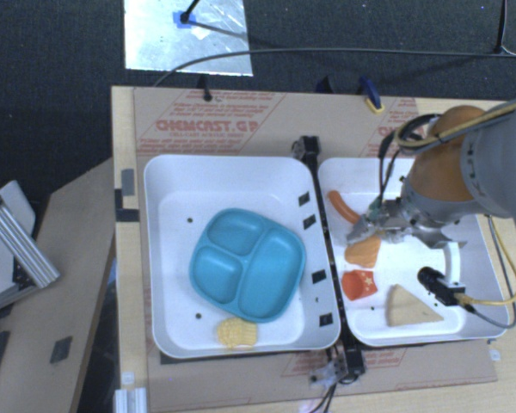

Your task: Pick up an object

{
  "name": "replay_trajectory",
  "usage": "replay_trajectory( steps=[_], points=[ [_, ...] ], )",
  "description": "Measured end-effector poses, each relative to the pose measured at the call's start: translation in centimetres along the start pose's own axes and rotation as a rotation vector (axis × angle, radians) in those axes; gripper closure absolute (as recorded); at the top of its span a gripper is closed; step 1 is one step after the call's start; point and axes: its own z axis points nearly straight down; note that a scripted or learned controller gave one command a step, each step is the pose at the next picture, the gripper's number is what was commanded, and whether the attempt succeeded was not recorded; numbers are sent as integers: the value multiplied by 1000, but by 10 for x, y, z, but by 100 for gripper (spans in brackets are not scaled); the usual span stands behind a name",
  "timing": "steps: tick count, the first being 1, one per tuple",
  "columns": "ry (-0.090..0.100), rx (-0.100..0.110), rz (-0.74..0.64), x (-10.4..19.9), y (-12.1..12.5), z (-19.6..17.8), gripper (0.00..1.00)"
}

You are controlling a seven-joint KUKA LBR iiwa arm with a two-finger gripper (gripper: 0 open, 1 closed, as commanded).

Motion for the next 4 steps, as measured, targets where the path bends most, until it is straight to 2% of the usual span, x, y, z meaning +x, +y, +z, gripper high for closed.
replay_trajectory(
  steps=[1, 2, 4],
  points=[
    [-3, -16, -1, -1, 5, -17, 100],
    [-2, -2, -5, 1, -1, -65, 100],
    [-2, -4, -6, -3, 7, -158, 100]
  ],
)
